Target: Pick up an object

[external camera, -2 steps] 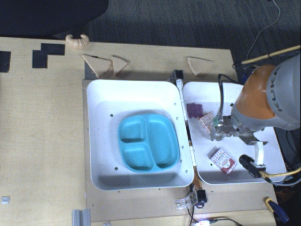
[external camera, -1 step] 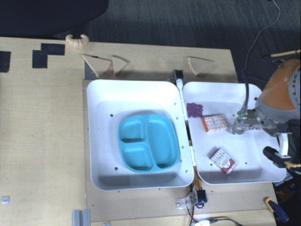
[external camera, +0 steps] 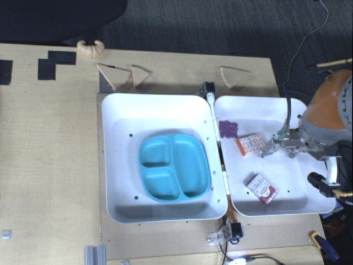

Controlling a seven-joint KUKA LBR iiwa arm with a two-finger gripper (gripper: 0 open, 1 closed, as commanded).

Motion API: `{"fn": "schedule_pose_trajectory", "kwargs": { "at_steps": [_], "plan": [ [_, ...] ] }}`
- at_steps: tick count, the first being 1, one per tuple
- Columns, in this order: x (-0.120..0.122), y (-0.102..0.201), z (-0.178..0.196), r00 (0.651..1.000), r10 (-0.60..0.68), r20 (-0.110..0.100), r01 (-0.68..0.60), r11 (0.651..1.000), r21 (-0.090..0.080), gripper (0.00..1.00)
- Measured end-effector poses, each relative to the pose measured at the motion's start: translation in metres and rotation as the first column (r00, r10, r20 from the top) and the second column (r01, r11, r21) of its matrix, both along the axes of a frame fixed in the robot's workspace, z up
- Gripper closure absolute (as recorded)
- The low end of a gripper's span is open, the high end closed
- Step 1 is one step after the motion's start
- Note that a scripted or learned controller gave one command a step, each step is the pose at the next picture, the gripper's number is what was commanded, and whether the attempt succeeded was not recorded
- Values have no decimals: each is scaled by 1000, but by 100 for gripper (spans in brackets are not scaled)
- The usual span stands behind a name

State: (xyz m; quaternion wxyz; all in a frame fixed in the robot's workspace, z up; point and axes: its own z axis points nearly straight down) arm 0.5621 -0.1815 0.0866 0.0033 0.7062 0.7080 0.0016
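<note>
Three small things lie in the right bin [external camera: 259, 106]. A purple lump [external camera: 228, 129] sits near its left wall, with an orange and white packet [external camera: 251, 144] just right of it. A red and white packet [external camera: 261, 187] lies closer to the front. My gripper [external camera: 272, 147] hangs low over the bin's right half, just right of the orange and white packet. Nothing shows as held in it.
The left bin [external camera: 118, 148] holds a blue divided plate [external camera: 174, 166] in its middle. A ridge [external camera: 218, 148] separates the two bins. The grey arm with its orange band [external camera: 331, 106] comes in over the right bin's far right side.
</note>
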Motion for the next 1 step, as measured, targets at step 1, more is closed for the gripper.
{"fn": "schedule_pose_trajectory", "kwargs": {
  "at_steps": [1],
  "plan": [
    [-58,23,1,1000,-1,2,1,1000,0,0]
  ]
}}
